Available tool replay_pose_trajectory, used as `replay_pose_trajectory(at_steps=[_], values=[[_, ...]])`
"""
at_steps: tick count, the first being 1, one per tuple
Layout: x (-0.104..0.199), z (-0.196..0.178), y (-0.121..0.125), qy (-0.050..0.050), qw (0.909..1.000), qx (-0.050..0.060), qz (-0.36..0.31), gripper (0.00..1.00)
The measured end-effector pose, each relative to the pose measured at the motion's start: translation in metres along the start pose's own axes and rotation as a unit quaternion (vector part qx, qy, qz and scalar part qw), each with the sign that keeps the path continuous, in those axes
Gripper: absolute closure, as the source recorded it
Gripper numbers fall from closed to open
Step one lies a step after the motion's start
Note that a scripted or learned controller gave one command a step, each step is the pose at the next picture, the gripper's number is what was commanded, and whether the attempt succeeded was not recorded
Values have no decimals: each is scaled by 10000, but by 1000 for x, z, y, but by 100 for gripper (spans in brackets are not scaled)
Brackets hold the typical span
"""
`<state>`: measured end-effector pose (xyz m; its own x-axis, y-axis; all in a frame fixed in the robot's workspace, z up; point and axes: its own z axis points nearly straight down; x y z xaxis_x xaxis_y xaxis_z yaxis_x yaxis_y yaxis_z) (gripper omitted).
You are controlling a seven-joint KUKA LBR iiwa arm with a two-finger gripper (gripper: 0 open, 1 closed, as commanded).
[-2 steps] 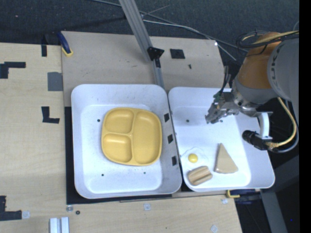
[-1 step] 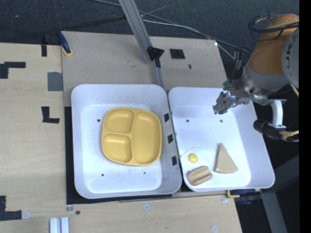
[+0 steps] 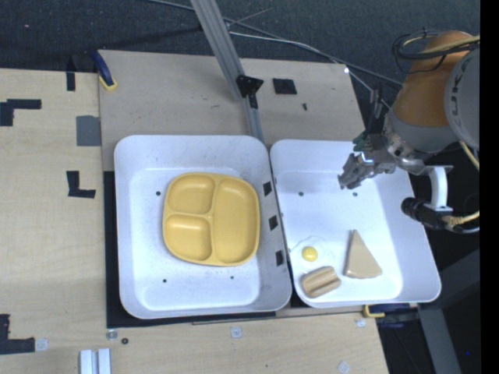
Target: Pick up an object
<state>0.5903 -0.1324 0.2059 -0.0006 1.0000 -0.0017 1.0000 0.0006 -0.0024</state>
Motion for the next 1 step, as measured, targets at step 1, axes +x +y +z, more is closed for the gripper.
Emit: replay_pose_trajectory(at_steps=[1], values=[[50,7,9,11,10000,0,-23,100]])
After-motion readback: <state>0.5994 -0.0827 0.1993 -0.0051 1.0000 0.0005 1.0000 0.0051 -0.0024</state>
